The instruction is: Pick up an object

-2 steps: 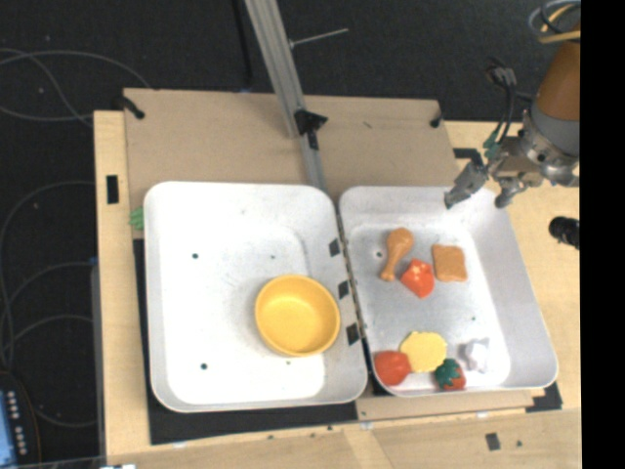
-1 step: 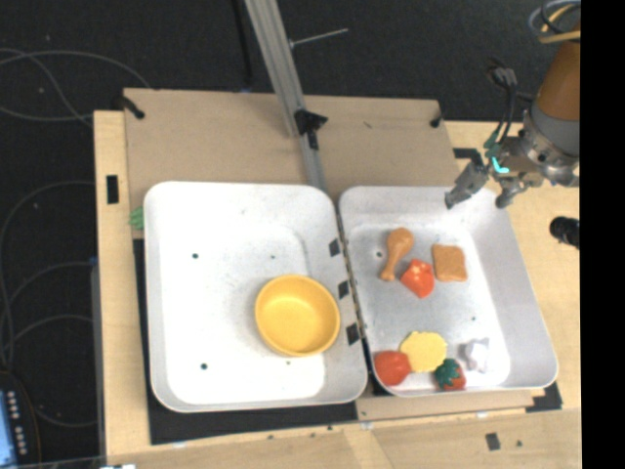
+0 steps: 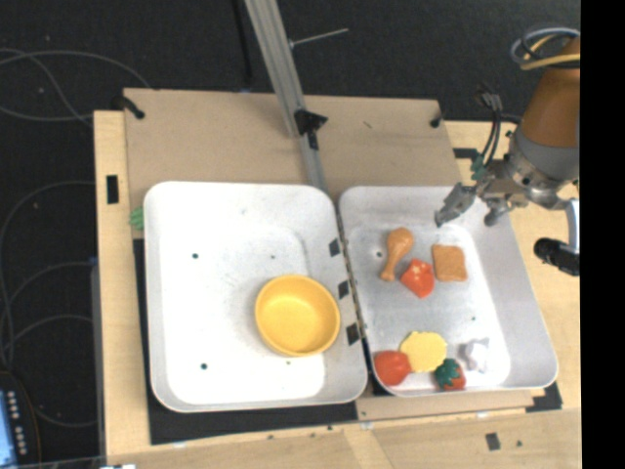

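The right bin [image 3: 508, 291] holds a tan drumstick [image 3: 395, 251], a red pepper piece [image 3: 419, 277], a brown bread slice [image 3: 449, 263], a red tomato [image 3: 393, 366], a yellow flat piece [image 3: 424, 351], a small green and red item [image 3: 449, 373] and a small white piece [image 3: 476, 354]. My gripper [image 3: 475, 209] hangs over the far right part of this bin, above and right of the bread slice. Its two fingers are spread open with nothing between them.
A yellow bowl [image 3: 297, 315] sits in the left bin [image 3: 195, 262] near its right side. A slanted metal pole [image 3: 283, 76] rises behind the bins. The arm's orange band [image 3: 554, 106] is at the right edge.
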`<state>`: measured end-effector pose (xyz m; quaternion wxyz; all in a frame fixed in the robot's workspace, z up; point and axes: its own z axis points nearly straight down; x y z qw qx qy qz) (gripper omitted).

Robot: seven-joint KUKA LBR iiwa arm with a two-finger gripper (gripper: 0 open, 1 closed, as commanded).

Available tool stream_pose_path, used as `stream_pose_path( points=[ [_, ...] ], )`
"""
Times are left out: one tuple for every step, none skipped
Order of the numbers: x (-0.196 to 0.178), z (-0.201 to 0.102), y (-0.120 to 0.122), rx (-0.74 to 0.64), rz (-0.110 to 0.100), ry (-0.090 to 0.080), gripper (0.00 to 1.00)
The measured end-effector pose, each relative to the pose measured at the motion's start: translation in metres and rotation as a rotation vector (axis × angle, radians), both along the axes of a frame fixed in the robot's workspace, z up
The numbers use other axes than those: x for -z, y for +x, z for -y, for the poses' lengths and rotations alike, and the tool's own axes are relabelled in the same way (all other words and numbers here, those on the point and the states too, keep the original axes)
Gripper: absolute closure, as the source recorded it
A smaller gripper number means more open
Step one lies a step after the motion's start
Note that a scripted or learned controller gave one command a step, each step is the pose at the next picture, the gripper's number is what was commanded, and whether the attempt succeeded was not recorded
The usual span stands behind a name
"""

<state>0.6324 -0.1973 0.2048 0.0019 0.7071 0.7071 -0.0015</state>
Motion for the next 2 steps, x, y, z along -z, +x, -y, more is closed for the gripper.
stream_pose_path(
  points=[
    [0.051, -0.006, 0.005, -0.002, -0.004, 0.001, 0.0],
    [0.102, -0.004, 0.005, 0.0, -0.001, -0.001, 0.0]
  ],
)
